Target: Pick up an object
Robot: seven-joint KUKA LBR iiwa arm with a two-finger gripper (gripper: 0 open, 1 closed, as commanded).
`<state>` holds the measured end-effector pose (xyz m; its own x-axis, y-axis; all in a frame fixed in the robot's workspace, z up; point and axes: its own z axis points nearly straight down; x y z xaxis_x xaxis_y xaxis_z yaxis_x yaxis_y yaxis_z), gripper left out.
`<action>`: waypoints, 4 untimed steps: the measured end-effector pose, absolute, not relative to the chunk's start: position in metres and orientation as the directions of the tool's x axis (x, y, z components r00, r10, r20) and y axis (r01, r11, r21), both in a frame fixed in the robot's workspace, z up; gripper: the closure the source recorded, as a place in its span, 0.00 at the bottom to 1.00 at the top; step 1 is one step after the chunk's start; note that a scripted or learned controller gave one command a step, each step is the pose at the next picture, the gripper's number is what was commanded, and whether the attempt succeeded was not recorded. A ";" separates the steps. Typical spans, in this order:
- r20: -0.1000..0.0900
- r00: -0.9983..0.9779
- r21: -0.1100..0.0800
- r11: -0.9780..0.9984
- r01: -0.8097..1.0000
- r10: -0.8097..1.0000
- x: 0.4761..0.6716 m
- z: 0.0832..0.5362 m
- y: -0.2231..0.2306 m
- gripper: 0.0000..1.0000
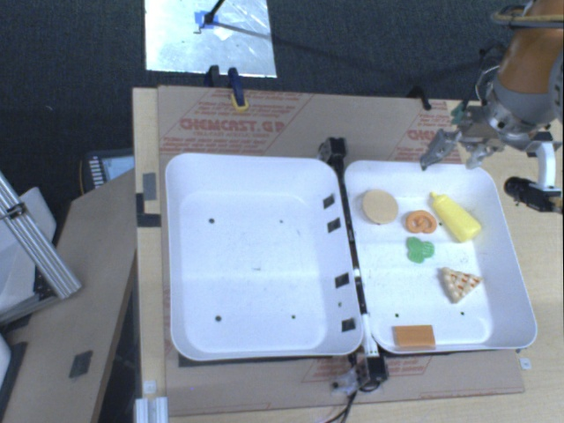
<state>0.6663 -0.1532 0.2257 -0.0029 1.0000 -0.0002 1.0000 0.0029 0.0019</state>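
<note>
The arm (534, 60) runs off the frame's right edge.

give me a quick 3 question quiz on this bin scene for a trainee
1. True or false: the hand is open and hangs over the far edge of the right bin.
2. Which item lies nearest the bin's near edge? A) yellow bottle B) orange block C) green piece
3. Fill in: the tan disc lies to the ___ of the orange ring in this view.

Key: 1 true; 2 B; 3 left.
</note>
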 end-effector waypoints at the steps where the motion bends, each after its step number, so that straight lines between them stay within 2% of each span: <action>1: 0.002 -0.001 -0.006 0.001 1.000 1.000 0.629 0.078 -0.142 0.00; 2: -0.001 -0.002 0.006 0.002 1.000 1.000 0.634 0.097 -0.144 1.00; 3: 0.002 -0.002 -0.003 0.002 1.000 1.000 0.575 0.122 -0.108 1.00; 4: 0.002 -0.010 0.004 0.010 1.000 1.000 0.550 0.188 -0.042 1.00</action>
